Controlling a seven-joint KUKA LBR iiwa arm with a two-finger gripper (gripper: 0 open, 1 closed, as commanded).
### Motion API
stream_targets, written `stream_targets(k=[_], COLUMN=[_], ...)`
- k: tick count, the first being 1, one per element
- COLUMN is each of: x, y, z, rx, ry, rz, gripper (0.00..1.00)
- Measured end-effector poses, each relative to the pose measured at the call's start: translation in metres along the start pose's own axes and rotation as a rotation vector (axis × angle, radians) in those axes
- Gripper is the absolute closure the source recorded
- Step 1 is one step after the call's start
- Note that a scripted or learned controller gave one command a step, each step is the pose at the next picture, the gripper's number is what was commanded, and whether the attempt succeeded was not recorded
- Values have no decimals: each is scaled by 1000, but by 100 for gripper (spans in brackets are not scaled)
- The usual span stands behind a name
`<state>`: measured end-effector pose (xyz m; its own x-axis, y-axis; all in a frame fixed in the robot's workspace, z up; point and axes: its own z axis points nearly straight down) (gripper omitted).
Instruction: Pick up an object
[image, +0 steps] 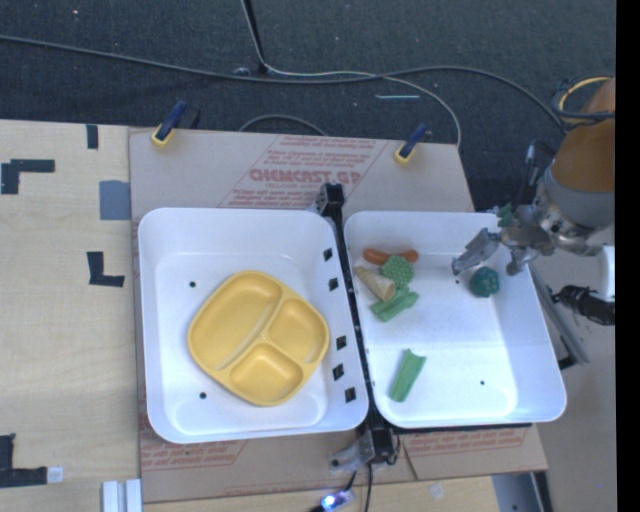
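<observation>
Camera view, fixed above the bench: two white bins are seen side by side. The left bin (160, 300) contains a yellow divided plate (258, 337). In the right bin (520, 370), a cluster is noted near the dividing wall: an orange carrot piece (388, 256), a green broccoli-like piece (397, 270), a tan wedge (375, 284) and a green leaf-shaped piece (396, 304), all touching or nearly so. A green stick (406, 375) lies apart, lower in the bin. A dark green round object (485, 283) rests near the right wall. The gripper (490, 260) is positioned directly over it, fingers (468, 258) spread; nothing is pinched between them.
</observation>
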<state>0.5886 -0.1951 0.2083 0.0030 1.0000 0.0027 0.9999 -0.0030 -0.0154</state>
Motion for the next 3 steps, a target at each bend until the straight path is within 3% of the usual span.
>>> stream_targets(k=[1, 3], x=[1, -3], y=[3, 12], z=[-9, 103], rx=[-14, -10], ry=[-3, -3], rz=[-4, -4], gripper=[0, 0])
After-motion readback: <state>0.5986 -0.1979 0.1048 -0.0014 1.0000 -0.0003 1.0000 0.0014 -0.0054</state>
